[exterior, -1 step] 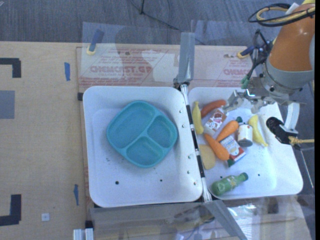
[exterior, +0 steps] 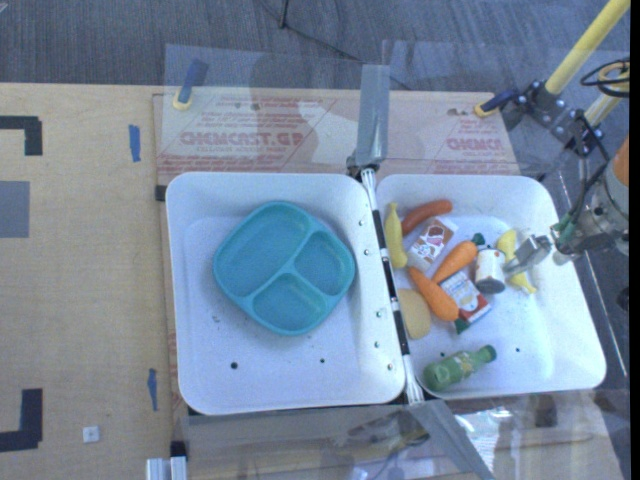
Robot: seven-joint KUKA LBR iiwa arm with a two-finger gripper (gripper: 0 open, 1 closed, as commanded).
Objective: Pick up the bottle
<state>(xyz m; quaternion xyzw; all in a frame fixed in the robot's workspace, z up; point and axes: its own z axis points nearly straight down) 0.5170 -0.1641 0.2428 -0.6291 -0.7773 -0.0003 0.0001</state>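
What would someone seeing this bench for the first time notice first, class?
The teal divided plate lying alone in the left bin stands out first. Next comes the cluster of toy food in the right bin, with the green bottle lying on its side near the front edge. The gripper hovers over the right side of that bin.
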